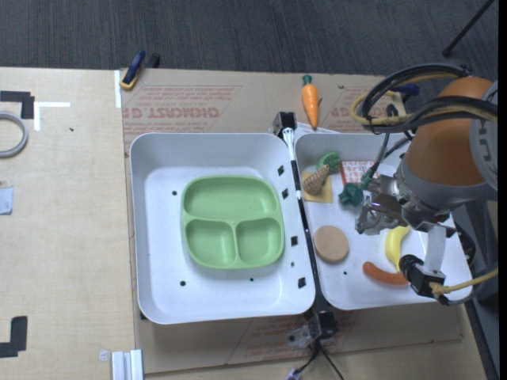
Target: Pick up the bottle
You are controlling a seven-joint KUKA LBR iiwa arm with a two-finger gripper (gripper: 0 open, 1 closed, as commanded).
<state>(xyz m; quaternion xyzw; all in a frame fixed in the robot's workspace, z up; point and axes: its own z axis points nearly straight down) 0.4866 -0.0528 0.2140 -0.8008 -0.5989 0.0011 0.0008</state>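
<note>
My gripper [372, 214] hangs low over the middle of the right bin [342, 290], under the grey wrist and its orange band [447, 150]. Just left of the gripper, touching or nearly touching it, lies a small dark green object [351, 195]; I cannot tell whether it is the bottle. The wrist hides what sits right under it. Nothing shows between the gripper's tips.
The right bin also holds a tan round disc [331, 244], a red sausage [383, 274], a yellow banana [394, 244], a cone-shaped toy [317, 180] and a red-white card [356, 169]. A green divided plate [233, 222] fills the left bin [150, 236]. A carrot [309, 100] lies behind the bins.
</note>
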